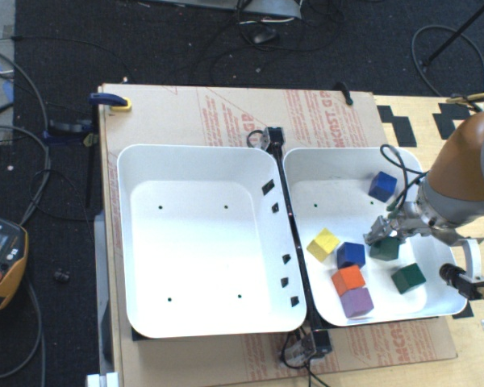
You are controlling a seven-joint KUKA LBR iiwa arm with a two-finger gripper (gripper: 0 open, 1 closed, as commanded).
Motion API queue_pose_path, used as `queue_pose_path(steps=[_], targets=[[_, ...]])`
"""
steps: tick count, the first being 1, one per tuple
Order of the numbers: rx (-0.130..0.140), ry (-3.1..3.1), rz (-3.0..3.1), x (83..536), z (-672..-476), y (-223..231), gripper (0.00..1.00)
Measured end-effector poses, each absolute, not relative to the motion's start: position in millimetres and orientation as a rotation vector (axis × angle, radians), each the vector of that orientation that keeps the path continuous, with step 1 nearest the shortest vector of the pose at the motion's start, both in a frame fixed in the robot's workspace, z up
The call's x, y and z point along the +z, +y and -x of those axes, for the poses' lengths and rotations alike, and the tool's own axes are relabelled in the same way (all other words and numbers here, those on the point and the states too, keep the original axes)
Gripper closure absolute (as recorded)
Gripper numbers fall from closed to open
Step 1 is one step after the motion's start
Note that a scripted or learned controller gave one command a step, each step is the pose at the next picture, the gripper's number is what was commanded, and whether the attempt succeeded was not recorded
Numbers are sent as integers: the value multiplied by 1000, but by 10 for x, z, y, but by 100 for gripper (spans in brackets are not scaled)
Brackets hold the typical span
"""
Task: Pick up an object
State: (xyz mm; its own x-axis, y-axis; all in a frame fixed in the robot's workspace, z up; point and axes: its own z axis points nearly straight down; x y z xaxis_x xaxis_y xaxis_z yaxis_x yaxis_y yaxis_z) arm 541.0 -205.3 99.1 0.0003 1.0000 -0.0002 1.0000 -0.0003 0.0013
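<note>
Green is what we see at our gripper [385,238]: a dark green block [385,251] sits right under the fingertips in the right bin [323,168], but we cannot tell whether the jaws are apart or closed on it. We judge a slip likely if they meet it off-centre. Just left of the jaws lie a blue cube [351,254] and yellow block [323,243]; below-left, orange [348,279] and purple [356,301]; another green block [408,278] below-right; another blue [381,186] above. The near blue cube crowds the left side.
</note>
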Motion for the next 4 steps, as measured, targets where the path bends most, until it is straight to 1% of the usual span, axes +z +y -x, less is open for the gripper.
queue_pose_path(steps=[1,2,3,4], targets=[[7,2226,-2212,1713,-5902,-1361,100],[8,2226,-2212,2378,-6078,-745,100],[5,2228,-2214,2738,-6247,-60,100],[-2,2225,-2220,2536,-6508,165,100]])
